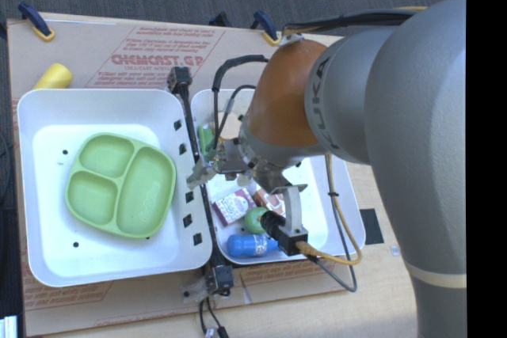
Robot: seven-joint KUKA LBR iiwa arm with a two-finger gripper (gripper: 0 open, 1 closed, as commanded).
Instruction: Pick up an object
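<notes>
At the near end of the right-hand bin [342,211] a blue bottle [252,244] lies on its side. Just beyond it, touching or nearly so, is a small green ball [255,218]. Next comes a pink-and-white packet [231,206], flat on the bin floor, printed and glossy-looking. I judge it the likeliest target, since the gripper [224,164] hangs just beyond and above it, near the wall shared with the other bin. The wrist hides the gripper's tip from me, so I cannot tell how wide it stands or whether it has anything. Farther along that wall is a slim green thing [206,140] I cannot name.

My worries from here:
- The packet is flat and thin, so a closing grasp may slide over it.
- The ball may roll off at a nudge.
- A descent this close to the wall may strike the rim.

In the left-hand bin [47,140] sits a green divided plate [121,184]. Beyond it, on the bench, is a yellow object [54,77].
</notes>
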